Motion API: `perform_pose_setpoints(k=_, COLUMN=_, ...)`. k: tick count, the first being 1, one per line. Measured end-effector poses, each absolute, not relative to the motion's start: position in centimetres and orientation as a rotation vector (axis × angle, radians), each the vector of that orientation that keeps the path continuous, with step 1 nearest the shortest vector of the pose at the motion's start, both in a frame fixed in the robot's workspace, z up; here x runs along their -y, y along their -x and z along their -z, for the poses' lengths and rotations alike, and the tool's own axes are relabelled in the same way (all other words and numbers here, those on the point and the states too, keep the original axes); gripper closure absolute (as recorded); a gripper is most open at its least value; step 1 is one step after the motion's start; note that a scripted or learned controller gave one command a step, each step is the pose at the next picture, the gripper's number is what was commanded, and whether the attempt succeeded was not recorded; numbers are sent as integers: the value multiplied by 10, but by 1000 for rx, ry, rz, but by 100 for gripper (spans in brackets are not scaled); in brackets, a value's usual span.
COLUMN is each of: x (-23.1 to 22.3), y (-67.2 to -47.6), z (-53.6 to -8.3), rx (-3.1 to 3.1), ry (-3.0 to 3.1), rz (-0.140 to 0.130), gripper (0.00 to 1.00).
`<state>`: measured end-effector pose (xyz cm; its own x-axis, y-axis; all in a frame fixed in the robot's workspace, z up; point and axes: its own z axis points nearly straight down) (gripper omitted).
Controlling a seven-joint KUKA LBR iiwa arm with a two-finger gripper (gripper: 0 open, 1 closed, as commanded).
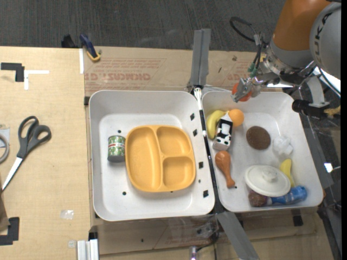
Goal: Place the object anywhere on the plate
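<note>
My gripper [244,89]: clamped on small orange-red object [242,93], raised above right bin [312,145] | yellow plate [160,157]: bare | placing remains.

Dark carpet floor [135,15] behind — pale wood bench [43,199], scissors [24,142] on it.

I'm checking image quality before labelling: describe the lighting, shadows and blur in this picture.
Camera view: even overhead light, soft shadows inside the bins' walls; the yellow plate and the can are sharp; mild glare on the right bin rim; the end effector at the bin's far edge looks slightly blurred.
</note>
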<state>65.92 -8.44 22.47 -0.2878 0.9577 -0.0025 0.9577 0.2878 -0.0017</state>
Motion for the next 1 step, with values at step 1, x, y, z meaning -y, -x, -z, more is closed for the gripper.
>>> perform_pose_setpoints(k=1, x=35, y=-604, z=-191, rx=-2579, ry=-1796, rz=3, gripper=100)
